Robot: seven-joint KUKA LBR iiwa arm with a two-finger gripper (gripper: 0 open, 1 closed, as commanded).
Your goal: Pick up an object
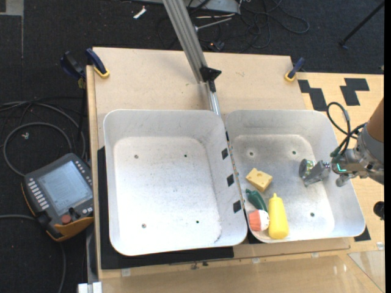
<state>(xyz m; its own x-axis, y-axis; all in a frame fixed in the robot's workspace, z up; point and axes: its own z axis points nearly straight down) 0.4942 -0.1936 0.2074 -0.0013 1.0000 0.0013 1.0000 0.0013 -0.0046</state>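
Note:
The right bin [317, 127] holds three objects near its front left corner. A yellow cheese wedge [259, 179] lies by the divider. In front of it, a yellow bottle [278, 216] lies lengthwise beside a small red, white and green toy vegetable [258, 215]. My gripper [310, 171] reaches in from the right and hangs low over the bin's bare middle, to the right of the cheese wedge and apart from it. It is small and seen from the side.
The left bin [122, 163] sits beside the right one, and their rims meet at the middle. A slanted metal pole [186, 32] rises behind the bins. A teach pendant [58, 191] lies on the floor at left.

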